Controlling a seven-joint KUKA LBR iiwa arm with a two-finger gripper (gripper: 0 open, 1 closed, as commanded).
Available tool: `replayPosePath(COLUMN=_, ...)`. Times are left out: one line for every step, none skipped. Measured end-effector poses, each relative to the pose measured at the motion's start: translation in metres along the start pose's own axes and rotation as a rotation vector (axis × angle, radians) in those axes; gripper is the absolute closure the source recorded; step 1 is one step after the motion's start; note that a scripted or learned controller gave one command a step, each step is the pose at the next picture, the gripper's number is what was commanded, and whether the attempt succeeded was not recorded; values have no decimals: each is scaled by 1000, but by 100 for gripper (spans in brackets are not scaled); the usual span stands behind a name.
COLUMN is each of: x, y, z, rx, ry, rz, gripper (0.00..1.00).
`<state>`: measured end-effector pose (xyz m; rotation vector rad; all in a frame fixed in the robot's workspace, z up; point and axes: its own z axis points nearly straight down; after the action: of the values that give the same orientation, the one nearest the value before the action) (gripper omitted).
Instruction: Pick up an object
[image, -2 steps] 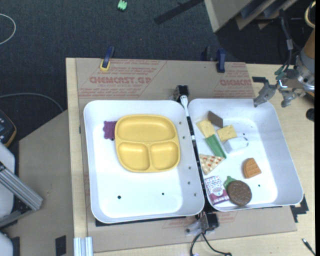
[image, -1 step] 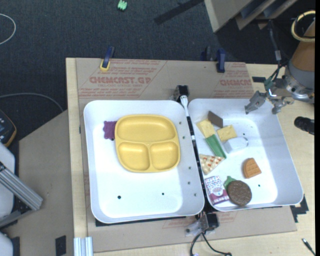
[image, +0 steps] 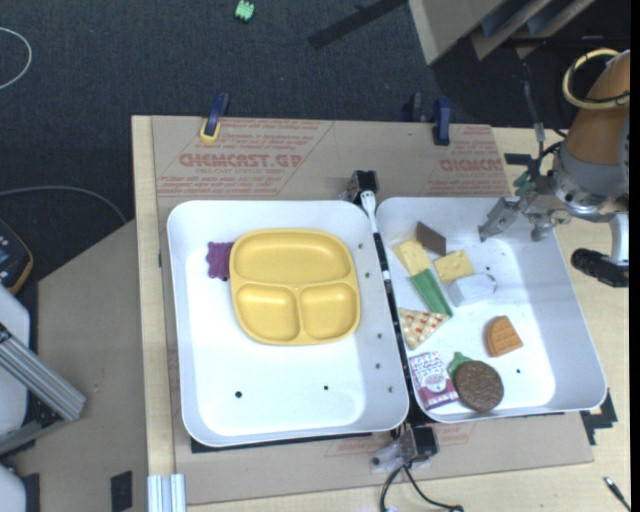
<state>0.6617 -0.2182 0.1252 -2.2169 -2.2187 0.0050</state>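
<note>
Several food pieces crowd right bin; pincer above, spread, holding nothing.

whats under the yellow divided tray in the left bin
A purple object sticks out from under the left edge of the yellow divided tray, resting on the left bin floor. How far it reaches beneath is covered.

The arm enters as a rounded segment coloured orange-brown, ringed near its top by a pale yellowish band. Below that comes a lighter grey, ribbed wrist section with a metallic look. The gripper is a small grey assembly of thin struts and brackets, with slim dark cables running up beside it and a dark, stubby part projecting below the wrist.
</note>
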Motion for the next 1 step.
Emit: replayPosePath(x=5, y=2, z=40, rx=0, ry=9, rz=-3, gripper=0)
